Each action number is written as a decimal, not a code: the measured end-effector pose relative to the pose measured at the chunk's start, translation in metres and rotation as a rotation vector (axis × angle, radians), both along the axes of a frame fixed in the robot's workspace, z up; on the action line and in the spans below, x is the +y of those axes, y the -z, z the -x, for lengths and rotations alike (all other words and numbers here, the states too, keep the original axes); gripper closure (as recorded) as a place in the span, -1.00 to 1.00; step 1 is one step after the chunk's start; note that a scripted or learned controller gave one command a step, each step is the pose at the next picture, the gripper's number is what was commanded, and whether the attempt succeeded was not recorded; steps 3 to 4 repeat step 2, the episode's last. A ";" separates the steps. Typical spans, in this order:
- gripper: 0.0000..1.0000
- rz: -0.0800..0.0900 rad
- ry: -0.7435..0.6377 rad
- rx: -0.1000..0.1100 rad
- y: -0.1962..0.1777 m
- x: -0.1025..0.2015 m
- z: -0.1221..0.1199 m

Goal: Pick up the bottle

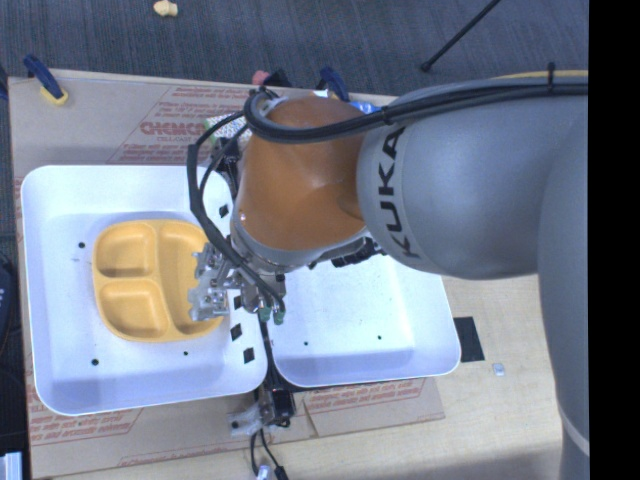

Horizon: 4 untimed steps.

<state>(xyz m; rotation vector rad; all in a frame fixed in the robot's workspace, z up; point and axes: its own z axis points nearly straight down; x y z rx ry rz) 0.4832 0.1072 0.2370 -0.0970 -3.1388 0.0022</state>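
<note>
My gripper [222,290] hangs low over the left bin [60,368], at the right edge of a yellow divided plate [140,278]. It is close to the wall where the two bins meet. The arm's orange band [300,183] and grey wrist sit right above it and hide the back of the right bin [400,353]. What lies under the gripper is hidden by its own body.
The yellow plate has three compartments and lies in the middle of the left bin. Both bins rest on a cardboard sheet [170,118] held by blue clamps [45,78]. A cable bundle [262,418] hangs at the front between the bins.
</note>
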 end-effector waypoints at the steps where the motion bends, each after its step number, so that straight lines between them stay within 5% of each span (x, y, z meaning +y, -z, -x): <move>1: 1.00 -0.001 -0.278 -0.002 -0.005 0.032 0.007; 2: 1.00 0.000 -0.129 0.002 0.042 -0.005 0.002; 4: 1.00 0.000 -0.129 0.002 0.042 -0.005 0.002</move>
